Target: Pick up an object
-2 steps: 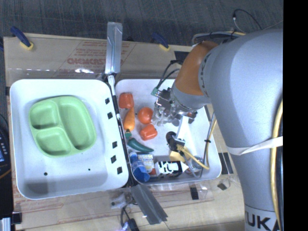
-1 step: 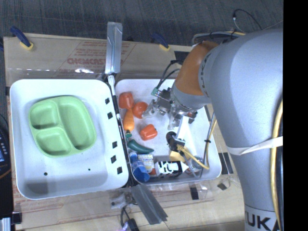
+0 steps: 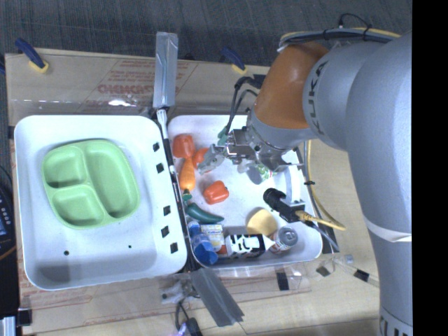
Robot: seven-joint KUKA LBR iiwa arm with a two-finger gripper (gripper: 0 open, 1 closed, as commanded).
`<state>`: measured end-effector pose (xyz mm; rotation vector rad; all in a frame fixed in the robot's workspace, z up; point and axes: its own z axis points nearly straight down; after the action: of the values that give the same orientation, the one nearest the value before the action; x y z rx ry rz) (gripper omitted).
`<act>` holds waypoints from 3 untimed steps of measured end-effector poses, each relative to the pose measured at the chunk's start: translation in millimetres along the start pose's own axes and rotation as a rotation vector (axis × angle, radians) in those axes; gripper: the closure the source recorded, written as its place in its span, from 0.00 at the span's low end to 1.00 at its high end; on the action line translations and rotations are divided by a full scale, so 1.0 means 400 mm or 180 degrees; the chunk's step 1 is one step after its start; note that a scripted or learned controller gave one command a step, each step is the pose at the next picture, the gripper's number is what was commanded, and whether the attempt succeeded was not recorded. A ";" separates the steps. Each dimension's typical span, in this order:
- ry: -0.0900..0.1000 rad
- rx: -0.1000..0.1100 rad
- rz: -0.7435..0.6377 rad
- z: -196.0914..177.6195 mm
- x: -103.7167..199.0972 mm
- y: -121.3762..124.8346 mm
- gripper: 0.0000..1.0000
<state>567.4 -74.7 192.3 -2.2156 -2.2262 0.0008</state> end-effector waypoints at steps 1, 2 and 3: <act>-0.0011 -0.0009 -0.0059 0.222 -0.052 0.002 0.00; -0.0005 0.0003 -0.0072 0.201 -0.049 0.000 1.00; -0.0006 0.0002 -0.0073 0.201 -0.048 0.000 0.00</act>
<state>567.5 -94.1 111.9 -2.1904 -2.2521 0.0035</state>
